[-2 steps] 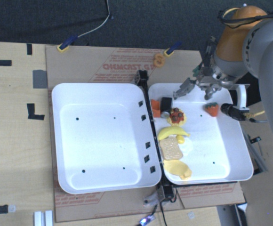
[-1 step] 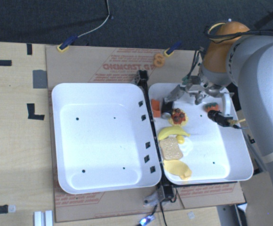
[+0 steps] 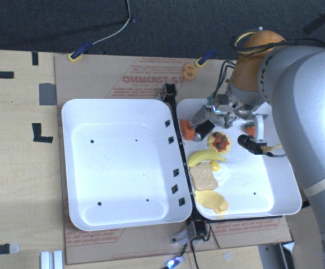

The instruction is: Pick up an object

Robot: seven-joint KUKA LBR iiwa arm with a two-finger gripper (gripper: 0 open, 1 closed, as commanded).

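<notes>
Camera view is being taken from above the worktop (image 3: 17,150), where two white bins are lying side by side. The arm (image 3: 297,111) is being reached in from the right, and its hand (image 3: 204,126) is being held low over the far left corner of the right bin (image 3: 274,198). Whether the hand is spread or pressed together cannot be told, since its dark tips are being merged with the things beneath them. Nothing is being seen clearly gripped.

The likeliest thing to be picked, an orange piece (image 3: 187,131), is lying at the hand's left, just beside or touching it, close against the dividing wall; its long axis cannot be made out. A round yellow and red toy (image 3: 219,142) is lying just beside the hand on its near right. Nearer the camera, a banana (image 3: 206,158) is being shown with its long axis running left to right, and beyond it a tan slice (image 3: 204,177) and a yellow lump (image 3: 212,200) are lying in a row along the same wall. The left bin (image 3: 117,161) is being left unused.

A small shift toward the wall is probably being called for, where crowding may be hindering a clean grip.
</notes>
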